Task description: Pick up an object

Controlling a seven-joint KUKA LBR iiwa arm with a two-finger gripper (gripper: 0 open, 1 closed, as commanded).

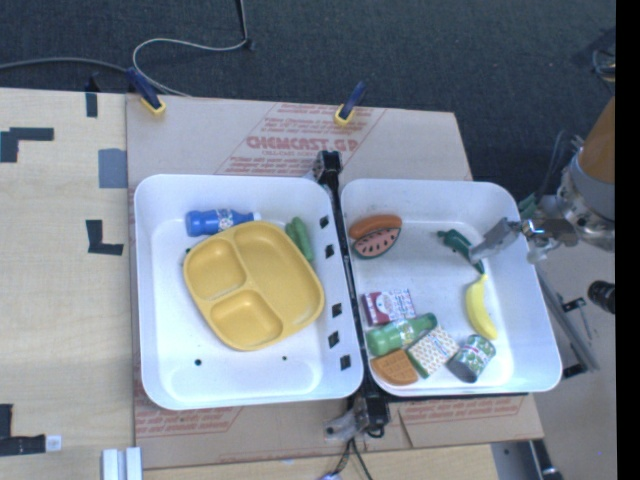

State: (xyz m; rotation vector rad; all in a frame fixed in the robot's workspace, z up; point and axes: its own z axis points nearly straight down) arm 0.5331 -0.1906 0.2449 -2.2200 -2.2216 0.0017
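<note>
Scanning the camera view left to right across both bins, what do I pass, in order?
Blue bottle → yellow divided tray → green item by the tray's corner → watermelon slice → green bottle → banana → gripper at the right bin's far right.

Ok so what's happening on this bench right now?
A grey robot arm reaches in from the right, and its gripper hangs over the upper right part of the right bin, near a small green item and above the banana. I see nothing between its fingers. The watermelon slice, green bottle and other small things lie in that bin. The left bin holds a yellow divided plate and a blue bottle.
</note>
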